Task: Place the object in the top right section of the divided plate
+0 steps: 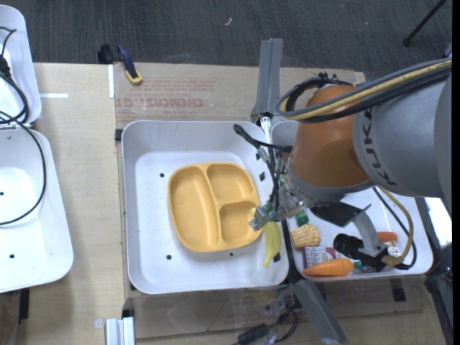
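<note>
The left bin [144, 214] held the yellow divided plate [213, 205], its sections bare. At the plate's four o'clock edge the gripper [266, 218] hung over the rim, and a banana [272, 244] dangled from it, pinched near its top between nearly closed fingers. The likely risk was the banana swinging or slipping from so slight a hold, dropping onto the bin floor or into the lower section rather than the one o'clock compartment. In the right bin [424, 257] lay corn [305, 236] and a carrot [329, 267].
</note>
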Action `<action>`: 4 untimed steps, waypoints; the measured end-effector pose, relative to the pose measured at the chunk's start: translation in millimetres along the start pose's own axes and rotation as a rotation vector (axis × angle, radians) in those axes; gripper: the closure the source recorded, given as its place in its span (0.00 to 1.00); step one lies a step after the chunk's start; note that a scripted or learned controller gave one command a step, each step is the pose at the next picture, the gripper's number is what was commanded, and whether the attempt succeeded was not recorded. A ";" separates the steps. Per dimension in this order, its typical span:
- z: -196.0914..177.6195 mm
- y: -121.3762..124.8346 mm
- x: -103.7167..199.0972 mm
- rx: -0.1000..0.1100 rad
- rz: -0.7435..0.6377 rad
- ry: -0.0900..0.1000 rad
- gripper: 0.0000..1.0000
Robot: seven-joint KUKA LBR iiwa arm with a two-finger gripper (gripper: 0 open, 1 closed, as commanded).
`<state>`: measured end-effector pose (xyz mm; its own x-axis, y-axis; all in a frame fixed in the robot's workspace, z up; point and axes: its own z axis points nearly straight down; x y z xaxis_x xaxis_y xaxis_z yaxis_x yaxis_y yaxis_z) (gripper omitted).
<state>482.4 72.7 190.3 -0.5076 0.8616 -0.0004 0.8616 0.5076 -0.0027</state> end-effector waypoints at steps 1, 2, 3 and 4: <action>-0.3 38.2 -50.7 0.000 -0.056 -0.001 1.00; -0.3 38.2 -50.6 0.000 -0.056 0.000 0.00; 30.2 32.5 38.1 0.001 -0.168 0.000 0.00; -22.3 14.8 33.4 -0.001 -0.170 -0.001 0.00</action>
<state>478.2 109.0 212.6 -0.6462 0.7632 -0.0008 0.7632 0.6462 -0.0019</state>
